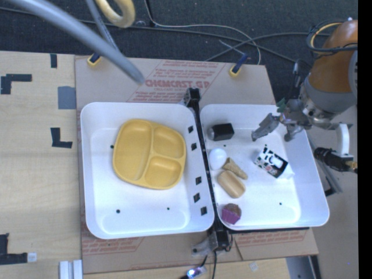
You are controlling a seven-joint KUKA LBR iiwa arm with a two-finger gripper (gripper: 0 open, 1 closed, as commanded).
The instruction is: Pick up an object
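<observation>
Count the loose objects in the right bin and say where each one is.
6: black block near the divider, white ball below it, two tan pieces mid-bin, purple item at front, black-and-white item below the gripper.

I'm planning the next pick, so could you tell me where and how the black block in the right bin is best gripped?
Probably from above, across the short sides of the black block: it lies flat, long axis left-right, with free space around it. The gripper hovers to its right.

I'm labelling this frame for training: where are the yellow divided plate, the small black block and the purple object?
yellow divided plate (149, 153), camera view, centre ridge.
small black block (221, 132), camera view, top face.
purple object (231, 214), camera view, its middle.
</observation>
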